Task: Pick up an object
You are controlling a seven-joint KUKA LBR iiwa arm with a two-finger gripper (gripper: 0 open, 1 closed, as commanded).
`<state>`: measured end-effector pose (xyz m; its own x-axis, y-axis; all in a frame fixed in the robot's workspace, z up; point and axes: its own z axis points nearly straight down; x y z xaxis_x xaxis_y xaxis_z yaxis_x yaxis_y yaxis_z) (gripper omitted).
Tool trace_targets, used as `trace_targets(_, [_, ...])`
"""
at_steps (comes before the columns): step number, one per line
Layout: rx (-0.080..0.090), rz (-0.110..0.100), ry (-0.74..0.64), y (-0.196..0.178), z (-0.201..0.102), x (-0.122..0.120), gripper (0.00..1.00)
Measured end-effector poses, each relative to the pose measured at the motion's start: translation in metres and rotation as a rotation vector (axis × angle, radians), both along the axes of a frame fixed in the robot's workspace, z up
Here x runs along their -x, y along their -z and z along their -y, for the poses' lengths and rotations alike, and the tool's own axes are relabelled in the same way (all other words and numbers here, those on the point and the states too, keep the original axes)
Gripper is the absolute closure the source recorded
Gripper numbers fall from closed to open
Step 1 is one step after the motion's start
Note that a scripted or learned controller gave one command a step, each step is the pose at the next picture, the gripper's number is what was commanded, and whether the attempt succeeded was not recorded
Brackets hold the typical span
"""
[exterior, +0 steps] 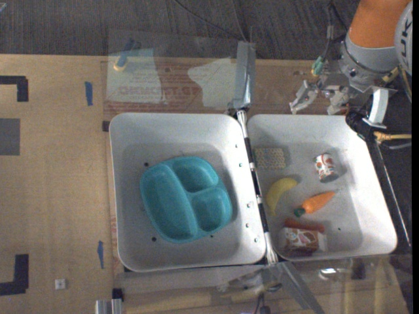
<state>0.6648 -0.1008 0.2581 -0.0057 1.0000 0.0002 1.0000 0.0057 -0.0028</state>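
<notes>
The gripper hung above the right bin's far edge, fingers apart, holding nothing.

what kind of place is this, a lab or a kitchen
Most likely a robotics lab: a robot arm over two white bins on a taped bench, with toy food like a carrot.

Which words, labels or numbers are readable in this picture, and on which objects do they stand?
None can be read.
Clear sheet behind the left bin: faint mirrored print, too blurred.
Small can: red and white label, too small.
Packet: print too blurred.
</notes>
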Motion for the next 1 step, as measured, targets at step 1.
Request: trace_targets(1, [0.000,0.000,0.005,0.0577,0.0405,0.0519,0.00])
